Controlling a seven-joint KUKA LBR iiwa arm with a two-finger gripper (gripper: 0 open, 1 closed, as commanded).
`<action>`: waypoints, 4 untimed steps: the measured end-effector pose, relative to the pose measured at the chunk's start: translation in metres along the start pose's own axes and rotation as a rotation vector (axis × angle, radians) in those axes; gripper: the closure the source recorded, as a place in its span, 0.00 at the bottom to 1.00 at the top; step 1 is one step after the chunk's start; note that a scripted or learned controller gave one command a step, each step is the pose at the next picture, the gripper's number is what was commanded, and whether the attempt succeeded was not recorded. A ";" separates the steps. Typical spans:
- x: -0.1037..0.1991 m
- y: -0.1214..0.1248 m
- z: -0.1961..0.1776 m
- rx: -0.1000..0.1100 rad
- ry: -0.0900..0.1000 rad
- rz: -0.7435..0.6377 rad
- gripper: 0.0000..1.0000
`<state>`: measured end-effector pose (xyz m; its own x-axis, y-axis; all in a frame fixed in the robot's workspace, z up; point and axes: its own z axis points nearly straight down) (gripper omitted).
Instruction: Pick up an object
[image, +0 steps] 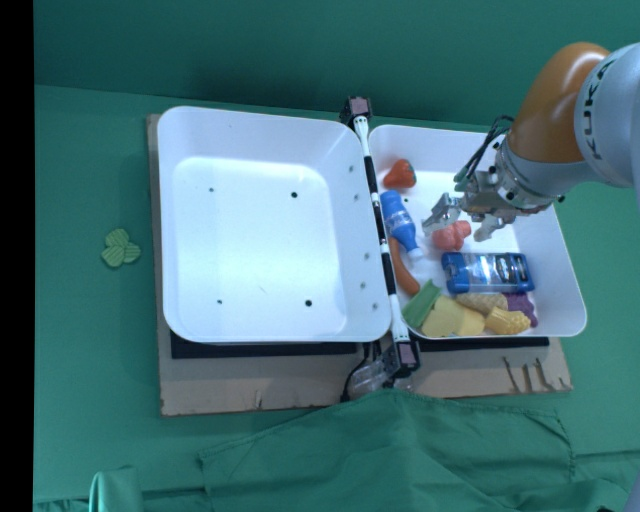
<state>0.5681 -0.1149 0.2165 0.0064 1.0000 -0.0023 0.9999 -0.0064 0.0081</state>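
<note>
The right bin (560, 255) holds several toys: a red strawberry (400, 173), a blue bottle (400, 222), an orange stick (406, 273), a pinkish-red lump (452, 236), a blue packet (486, 270), a green wedge (421, 300), yellow pieces (446, 318), a corn cob (506, 322) and purple grapes (521, 303). My gripper (465, 218) hangs over the middle of this bin, directly above the pinkish-red lump. Its fingers are spread, one on each side of the lump's top, and nothing is held between them.
The left bin (190, 135) sits beside the right one, with a black-and-white bar (375, 215) between them. A small green leaf shape (120, 248) lies on the bench at the left. Green cloth (400, 450) bunches along the front edge.
</note>
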 end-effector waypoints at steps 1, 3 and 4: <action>-0.009 -0.053 -0.015 0.009 0.002 -0.001 0.00; -0.023 -0.008 0.033 -0.003 0.001 -0.005 0.00; -0.035 -0.005 0.032 -0.007 0.002 -0.005 0.00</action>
<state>0.5627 -0.1501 0.1850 0.0019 1.0000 -0.0006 0.9999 -0.0018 0.0151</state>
